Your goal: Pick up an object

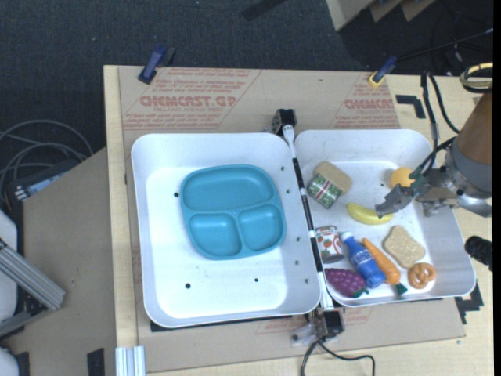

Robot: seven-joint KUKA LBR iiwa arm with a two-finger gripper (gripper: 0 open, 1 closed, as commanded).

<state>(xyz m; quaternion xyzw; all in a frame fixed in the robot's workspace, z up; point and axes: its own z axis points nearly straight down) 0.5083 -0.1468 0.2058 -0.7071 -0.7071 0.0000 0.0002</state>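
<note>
A: Layout?

B: Two shallow white plastic bins on the bench (117, 210). Left bin (156, 288) carries a teal three-compartment tray (232, 210), smooth, rounded corners. Right bin (368, 143) has the toy food.

A: List it.

B: From bin centre: green-labelled can (322, 190) at 10 o'clock, tan block (334, 174) touching it. Yellow banana (369, 214) at centre, curved, long axis running 9 to 3. Toast-shaped slice (404, 246) at 4. Blue bottle (362, 261) and orange carrot (381, 262) side by side at 6, both running 11 to 5. Purple grapes (346, 281), bumpy, at 7. Small carton (329, 244) at 8. Pretzel (421, 274) at 5.

A: Arm?

B: Comes in from 3 o'clock, wrist low over the right bin. Gripper (389, 205) points toward 8, dark fingers just beside the banana's right tip, over it.

A: Fingers released or clenched?

B: Can't tell, too dark and small. Nothing visibly between them.
</note>
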